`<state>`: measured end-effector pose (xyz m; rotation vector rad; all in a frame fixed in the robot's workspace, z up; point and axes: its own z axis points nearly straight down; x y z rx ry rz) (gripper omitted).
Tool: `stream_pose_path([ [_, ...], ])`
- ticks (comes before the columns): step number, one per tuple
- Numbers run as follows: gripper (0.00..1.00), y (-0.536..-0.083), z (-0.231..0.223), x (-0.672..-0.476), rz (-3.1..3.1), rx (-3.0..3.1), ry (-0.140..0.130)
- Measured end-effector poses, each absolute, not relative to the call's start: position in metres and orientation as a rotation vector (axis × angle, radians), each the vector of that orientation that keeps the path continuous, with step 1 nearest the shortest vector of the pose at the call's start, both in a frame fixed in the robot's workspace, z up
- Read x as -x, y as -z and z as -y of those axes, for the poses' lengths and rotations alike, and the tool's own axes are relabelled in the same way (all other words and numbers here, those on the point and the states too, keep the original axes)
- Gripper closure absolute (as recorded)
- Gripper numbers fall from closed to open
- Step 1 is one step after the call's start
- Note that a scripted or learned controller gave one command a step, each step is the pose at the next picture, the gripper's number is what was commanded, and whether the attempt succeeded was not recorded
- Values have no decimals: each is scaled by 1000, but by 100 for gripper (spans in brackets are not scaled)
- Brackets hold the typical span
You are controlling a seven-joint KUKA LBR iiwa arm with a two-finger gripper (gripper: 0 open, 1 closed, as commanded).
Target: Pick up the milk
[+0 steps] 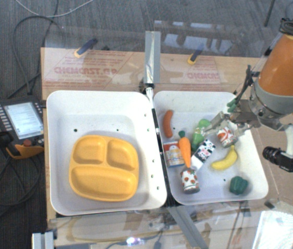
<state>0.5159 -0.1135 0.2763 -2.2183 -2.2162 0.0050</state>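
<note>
The milk (204,150) is a small white carton with black cow patches. It lies tilted in the middle of the right bin (255,191), beside an orange carrot (185,152). My gripper (228,126) hangs up and to the right of the milk, above a small red-and-white can (225,137). Its fingers stand spread apart, and the milk is not between them. I cannot tell whether they touch the can.
The right bin also holds a sausage (168,122), a green item (203,125), a red-and-white packet (173,154), a spotted can (190,180), a banana (225,160) and a green pepper (238,184). A yellow divided tray (105,167) lies in the left bin (63,113).
</note>
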Motion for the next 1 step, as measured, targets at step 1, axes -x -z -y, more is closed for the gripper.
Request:
stream_pose_path([
  [1,100,-282,112,-517,2210,2216,-9],
])
